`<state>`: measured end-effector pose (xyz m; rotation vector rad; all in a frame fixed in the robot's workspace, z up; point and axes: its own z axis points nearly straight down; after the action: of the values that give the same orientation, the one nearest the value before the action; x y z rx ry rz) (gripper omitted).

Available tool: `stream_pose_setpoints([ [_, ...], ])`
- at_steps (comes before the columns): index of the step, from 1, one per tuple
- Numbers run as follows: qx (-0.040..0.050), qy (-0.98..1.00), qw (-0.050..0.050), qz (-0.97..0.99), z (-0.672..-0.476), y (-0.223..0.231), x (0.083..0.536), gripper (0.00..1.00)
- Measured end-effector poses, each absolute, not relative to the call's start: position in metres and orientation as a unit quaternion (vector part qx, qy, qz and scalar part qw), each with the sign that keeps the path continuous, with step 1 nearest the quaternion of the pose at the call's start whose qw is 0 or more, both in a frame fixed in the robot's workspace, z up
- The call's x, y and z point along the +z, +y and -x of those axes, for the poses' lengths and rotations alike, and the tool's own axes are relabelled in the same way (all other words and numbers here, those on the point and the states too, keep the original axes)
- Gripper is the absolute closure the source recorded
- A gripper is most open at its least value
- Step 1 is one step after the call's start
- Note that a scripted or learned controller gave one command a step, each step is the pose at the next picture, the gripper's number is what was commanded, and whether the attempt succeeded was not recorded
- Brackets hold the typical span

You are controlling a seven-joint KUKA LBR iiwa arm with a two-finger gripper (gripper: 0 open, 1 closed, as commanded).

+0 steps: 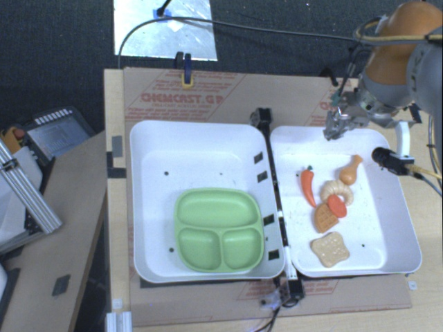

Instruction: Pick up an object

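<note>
The right bin (387, 254) holds several toy foods: an orange carrot (307, 187), a tan chicken drumstick (350, 170), a pale ring-shaped piece (336, 189) with a red piece (337, 205) on it, a brown cracker (324, 218) and a beige toast slice (330, 248). My gripper (335, 129) hangs over the far edge of the right bin, above and behind the foods, apart from all of them. Nothing shows between its fingertips.
The left bin (159, 151) holds a green three-compartment plate (218, 228). A black divider (271, 185) runs between the bins. A black cable connector (389, 160) sticks over the right bin's right rim. Grey equipment (48, 144) stands left of the bench.
</note>
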<state>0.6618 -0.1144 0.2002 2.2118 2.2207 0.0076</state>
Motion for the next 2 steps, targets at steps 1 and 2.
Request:
stream_pose_setpoints([
  [1, 0.0022, 0.708, 0.003, -0.706, -0.663, -0.115, 0.247, 1.00],
  [2, 0.0013, 0.711, 0.000, -0.704, -0.666, -0.059, 0.240, 1.00],
])
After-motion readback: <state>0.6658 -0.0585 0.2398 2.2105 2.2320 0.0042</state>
